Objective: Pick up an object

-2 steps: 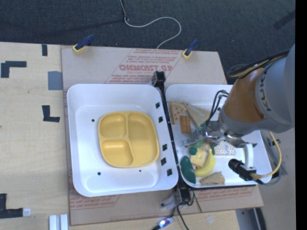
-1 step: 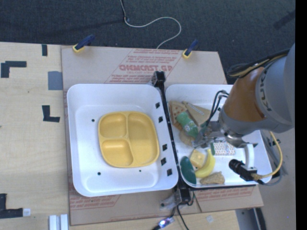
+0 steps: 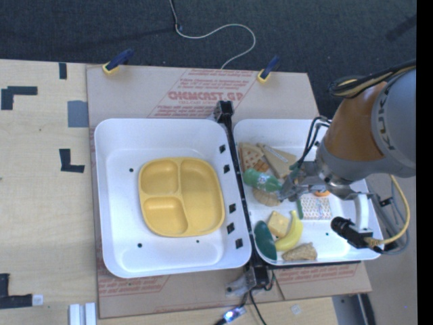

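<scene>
In the camera view the arm (image 3: 369, 131), grey with its orange band, rises nearest the lens and reaches in over the right bin (image 3: 352, 254), its pincer (image 3: 295, 183) low among the crowded food items; I cannot tell how far the pincer is open or whether it has anything. Just beside it lie a green bottle-like piece (image 3: 260, 179), a waffle-patterned cracker (image 3: 250, 157) and a small printed packet (image 3: 315, 207), with a banana (image 3: 293, 232), a yellow cheese-like block (image 3: 277, 221) and a dark green item (image 3: 264, 240) nearer the front wall. The left bin (image 3: 111, 181) holds a yellow divided plate (image 3: 181, 197). The likely trouble is crowding: things touching each other may be nudged aside, or two caught together, and a rounded piece could squirt out of a closing grip.
</scene>
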Motion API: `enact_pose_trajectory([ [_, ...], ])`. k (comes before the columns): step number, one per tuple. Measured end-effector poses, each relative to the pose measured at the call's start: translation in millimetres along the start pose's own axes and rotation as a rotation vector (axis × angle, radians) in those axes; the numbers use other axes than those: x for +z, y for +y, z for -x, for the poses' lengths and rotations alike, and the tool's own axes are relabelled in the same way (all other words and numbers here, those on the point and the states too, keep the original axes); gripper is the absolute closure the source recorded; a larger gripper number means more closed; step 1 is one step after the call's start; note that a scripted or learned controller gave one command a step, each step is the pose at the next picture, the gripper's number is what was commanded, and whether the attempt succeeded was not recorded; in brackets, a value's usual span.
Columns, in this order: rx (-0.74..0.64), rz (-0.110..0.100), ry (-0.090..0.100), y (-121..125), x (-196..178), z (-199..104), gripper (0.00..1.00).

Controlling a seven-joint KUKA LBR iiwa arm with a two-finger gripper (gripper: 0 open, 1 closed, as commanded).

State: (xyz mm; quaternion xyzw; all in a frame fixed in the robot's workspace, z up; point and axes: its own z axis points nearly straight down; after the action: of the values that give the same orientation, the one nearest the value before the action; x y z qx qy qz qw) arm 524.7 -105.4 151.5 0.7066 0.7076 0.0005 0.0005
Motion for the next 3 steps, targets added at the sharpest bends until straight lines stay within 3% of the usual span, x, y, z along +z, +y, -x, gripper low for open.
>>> enact_pose_trajectory([
  [1,0.0,0.003,-0.001,-1.0,-63.0,-1.1,1.0],
  [2,0.0,-0.002,0.0,-0.8,-73.1,-1.6,1.0],
  [3,-0.005,-0.003,0.002,32.6,-61.6,-46.8,1.0],
])
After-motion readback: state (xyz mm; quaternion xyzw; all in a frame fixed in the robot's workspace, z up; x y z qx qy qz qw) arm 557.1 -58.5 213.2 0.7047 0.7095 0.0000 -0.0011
